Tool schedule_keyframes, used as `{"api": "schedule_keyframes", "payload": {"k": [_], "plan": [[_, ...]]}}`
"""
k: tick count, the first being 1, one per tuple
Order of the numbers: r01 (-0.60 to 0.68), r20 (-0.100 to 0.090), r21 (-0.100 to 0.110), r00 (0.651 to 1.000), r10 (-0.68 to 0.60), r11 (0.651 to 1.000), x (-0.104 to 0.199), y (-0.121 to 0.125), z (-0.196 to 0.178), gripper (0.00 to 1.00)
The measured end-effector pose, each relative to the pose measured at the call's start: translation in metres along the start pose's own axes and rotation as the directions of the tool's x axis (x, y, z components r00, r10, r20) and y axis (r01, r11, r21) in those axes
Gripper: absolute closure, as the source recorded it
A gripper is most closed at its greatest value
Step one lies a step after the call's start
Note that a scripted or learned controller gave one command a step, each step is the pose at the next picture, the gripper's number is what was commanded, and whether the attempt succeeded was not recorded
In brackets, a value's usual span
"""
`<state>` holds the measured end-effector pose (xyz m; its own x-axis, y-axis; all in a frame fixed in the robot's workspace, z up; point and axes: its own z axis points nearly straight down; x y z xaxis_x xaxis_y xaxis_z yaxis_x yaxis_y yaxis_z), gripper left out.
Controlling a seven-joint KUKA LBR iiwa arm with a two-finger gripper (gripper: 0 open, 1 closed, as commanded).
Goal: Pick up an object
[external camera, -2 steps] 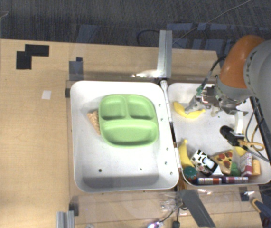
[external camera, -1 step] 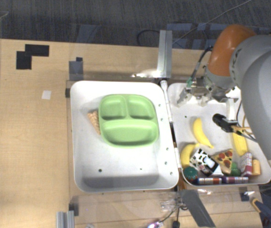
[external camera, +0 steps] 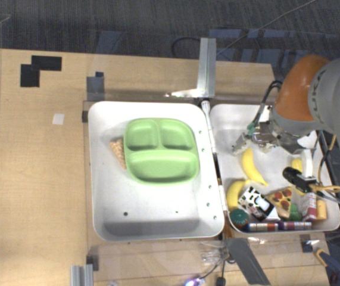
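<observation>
My gripper (external camera: 256, 142) hangs low in the right bin (external camera: 229, 121), just above the upper end of a yellow banana (external camera: 253, 167). Its fingers are spread open with nothing between them. At the bin's front lie a second yellow fruit (external camera: 236, 192), a black-and-white block (external camera: 254, 201), a toy pizza slice (external camera: 283, 198), a small bottle (external camera: 309, 207), a dark marker (external camera: 277, 225) and a round green piece (external camera: 239, 218). The arm's grey body and orange band cover the bin's far right corner.
The left bin (external camera: 146, 207) holds a green divided plate (external camera: 159, 149) with a tan waffle-like piece (external camera: 118, 152) against its left edge. A metal post (external camera: 208, 64) rises behind the wall between the bins.
</observation>
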<state>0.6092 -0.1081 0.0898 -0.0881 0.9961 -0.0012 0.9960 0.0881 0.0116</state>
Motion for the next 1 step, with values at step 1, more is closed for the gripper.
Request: {"api": "schedule_keyframes", "payload": {"k": [1], "plan": [[0.003, -0.003, -0.007, 1.0, -0.003, 1.0, 0.002, 0.0035, -0.0105, 1.0]]}}
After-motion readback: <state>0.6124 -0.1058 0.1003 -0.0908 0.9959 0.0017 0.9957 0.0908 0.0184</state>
